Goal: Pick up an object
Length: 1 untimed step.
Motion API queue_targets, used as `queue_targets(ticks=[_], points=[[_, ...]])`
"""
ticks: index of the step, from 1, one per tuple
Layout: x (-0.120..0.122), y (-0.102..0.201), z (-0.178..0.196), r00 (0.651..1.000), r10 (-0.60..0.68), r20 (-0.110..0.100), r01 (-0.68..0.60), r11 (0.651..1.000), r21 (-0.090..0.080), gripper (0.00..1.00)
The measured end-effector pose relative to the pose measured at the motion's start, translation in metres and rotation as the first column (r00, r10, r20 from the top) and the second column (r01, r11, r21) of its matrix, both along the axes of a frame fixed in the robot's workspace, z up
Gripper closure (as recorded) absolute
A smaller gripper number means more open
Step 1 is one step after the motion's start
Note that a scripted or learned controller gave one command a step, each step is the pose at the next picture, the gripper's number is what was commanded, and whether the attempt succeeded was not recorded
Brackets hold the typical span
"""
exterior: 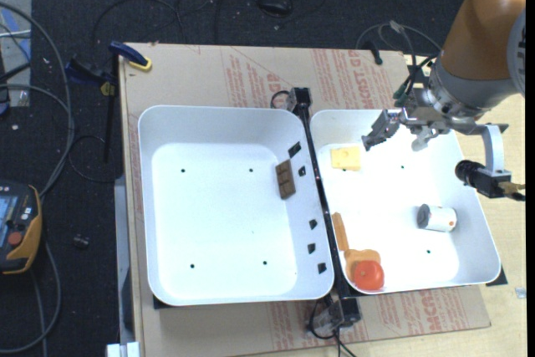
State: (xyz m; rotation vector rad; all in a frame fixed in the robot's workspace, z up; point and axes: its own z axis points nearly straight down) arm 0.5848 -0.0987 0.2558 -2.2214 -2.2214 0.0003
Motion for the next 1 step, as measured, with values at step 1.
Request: queue_targets(ticks=[1], points=[[-0.0613,0.0087,-0.0277,0.999,-0.034,-0.004,0.034,0.999,0.001,0.00]])
